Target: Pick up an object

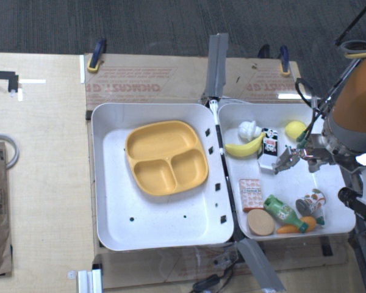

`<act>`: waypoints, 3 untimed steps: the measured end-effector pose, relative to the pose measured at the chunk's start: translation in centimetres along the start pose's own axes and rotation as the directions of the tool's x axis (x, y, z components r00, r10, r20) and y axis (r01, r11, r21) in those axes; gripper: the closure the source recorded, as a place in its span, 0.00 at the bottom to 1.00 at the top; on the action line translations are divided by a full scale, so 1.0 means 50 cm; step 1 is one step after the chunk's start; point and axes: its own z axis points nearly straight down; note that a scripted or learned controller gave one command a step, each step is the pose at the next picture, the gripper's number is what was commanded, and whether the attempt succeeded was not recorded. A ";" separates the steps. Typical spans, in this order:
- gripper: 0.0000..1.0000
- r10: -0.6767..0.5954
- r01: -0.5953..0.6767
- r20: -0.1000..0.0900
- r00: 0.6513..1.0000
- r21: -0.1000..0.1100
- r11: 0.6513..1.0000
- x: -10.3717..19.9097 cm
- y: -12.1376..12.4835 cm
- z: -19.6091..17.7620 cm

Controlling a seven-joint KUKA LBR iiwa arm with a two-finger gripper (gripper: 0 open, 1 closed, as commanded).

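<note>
My gripper (285, 160) hangs over the middle of the right bin (348, 224), reaching in from the right. It is open, with nothing between its fingers. Just left of it stands a small black-and-white carton (269, 144). A banana (243, 147) and a white lumpy object (249, 129) lie further left. A lemon (295, 130) sits behind the gripper. In the near part of the bin lie a pink box (251, 193), a green bottle (283, 212), a tan round disc (260, 223), a carrot (291, 228) and a patterned packet (311, 204).
The left bin (110, 218) holds a yellow divided plate (166, 157). A raised divider (222, 163) separates the two bins. The grey and orange arm (354, 108) stands over the right bin's far right corner. Cardboard (152, 78) lies behind the bins.
</note>
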 end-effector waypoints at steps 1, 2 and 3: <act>0.00 0.050 -0.050 0.001 0.999 -0.001 0.999 0.090 0.135 0.019; 1.00 0.053 -0.053 0.003 0.999 0.006 0.999 0.086 0.136 0.010; 0.00 0.053 -0.053 0.003 0.999 0.006 0.999 0.086 0.136 0.010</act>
